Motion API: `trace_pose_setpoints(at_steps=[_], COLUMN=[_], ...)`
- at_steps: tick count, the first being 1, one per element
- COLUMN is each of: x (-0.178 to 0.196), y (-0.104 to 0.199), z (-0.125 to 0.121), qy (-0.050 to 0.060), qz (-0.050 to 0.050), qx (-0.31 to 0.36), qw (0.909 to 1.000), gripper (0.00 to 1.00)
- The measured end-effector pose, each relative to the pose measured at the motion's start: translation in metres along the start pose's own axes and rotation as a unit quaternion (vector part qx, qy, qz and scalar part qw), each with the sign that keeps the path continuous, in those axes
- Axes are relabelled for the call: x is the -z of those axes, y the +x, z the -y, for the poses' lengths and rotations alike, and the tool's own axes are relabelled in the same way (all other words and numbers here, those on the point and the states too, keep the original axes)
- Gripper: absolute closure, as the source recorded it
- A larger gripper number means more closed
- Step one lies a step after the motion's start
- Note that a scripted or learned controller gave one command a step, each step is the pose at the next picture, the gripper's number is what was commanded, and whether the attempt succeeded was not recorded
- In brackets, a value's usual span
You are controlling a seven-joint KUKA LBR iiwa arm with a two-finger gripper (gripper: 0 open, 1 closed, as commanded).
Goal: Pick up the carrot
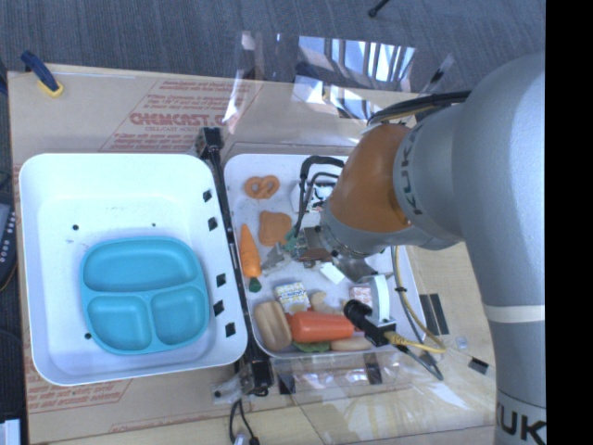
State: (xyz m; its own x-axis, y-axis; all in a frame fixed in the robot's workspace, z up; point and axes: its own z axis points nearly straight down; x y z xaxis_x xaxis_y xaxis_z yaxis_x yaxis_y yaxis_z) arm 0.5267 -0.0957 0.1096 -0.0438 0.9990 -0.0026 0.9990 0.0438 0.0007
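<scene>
Partly hidden beneath the orange-banded grey wrist, the hand [289, 247] is being held low in the right-hand shallow white bin [243, 167], just beside the slim orange carrot with a green stub [249, 252]. Whether its grip is apart or together cannot be told, since the metal tip is being shown too small and too crowded. The carrot is lying lengthwise against the bin's left wall, its green end being pointed toward the near side, and nothing is being seen clamped around it.

Other items are being crowded close by: a brown pretzel-shaped piece [262, 187], a tan bread-like piece [274, 226], a beige bun [271, 324] and a fat red-orange sausage-shaped toy [321, 325] (easily mistaken for the target). A turquoise three-compartment plastic tray [144, 294] is sitting in the left white bin [37, 193].

For a sound grasp, the carrot is best being straddled across its narrow width near mid-length, with room being left against the wall for one side.
</scene>
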Motion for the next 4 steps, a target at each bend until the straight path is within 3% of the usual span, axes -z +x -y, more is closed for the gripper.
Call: trace_pose_setpoints(at_steps=[1,2,3,4], x=[-0.017,-0.008,0.083,0.081], y=[-0.003,-0.001,0.076,0.089], z=[-0.044,-0.044,-0.038,0.023], qy=[0.001,0.002,0.001,0.005], qz=[0.002,0.001,-0.002,-0.001], qx=[-0.063,-0.059,-0.21,-0.409], qw=[0.998,0.9982,0.9778,0.9127], gripper=[0.0,1.0,1.0,1.0])
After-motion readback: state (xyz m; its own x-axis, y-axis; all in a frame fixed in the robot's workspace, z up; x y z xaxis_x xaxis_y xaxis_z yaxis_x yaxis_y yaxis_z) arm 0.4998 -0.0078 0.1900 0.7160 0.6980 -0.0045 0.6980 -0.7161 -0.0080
